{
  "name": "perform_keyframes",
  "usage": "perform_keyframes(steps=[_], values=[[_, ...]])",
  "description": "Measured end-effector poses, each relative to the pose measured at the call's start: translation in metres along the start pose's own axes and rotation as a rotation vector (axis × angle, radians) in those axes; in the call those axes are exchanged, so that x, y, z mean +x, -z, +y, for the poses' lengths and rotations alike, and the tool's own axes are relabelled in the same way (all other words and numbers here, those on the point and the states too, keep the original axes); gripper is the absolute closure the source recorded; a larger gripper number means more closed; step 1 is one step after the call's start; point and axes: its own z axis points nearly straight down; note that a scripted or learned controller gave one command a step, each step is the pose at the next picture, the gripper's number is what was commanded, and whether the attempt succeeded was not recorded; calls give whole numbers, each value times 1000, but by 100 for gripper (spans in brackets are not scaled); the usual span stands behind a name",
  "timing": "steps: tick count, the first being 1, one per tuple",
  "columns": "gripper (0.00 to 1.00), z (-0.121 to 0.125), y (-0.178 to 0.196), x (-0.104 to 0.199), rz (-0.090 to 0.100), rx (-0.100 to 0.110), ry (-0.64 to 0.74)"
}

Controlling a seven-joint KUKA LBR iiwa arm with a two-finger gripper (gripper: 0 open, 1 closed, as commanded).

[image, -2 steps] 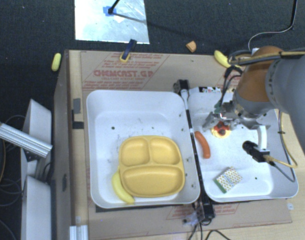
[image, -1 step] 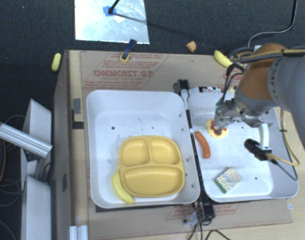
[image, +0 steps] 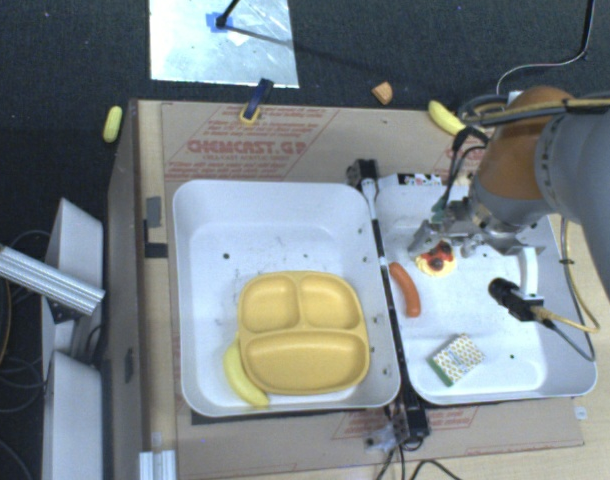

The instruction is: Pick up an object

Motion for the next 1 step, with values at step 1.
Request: perform_keyframes(steps=[1], values=[[0, -26, -21, 11, -5, 2, -4]])
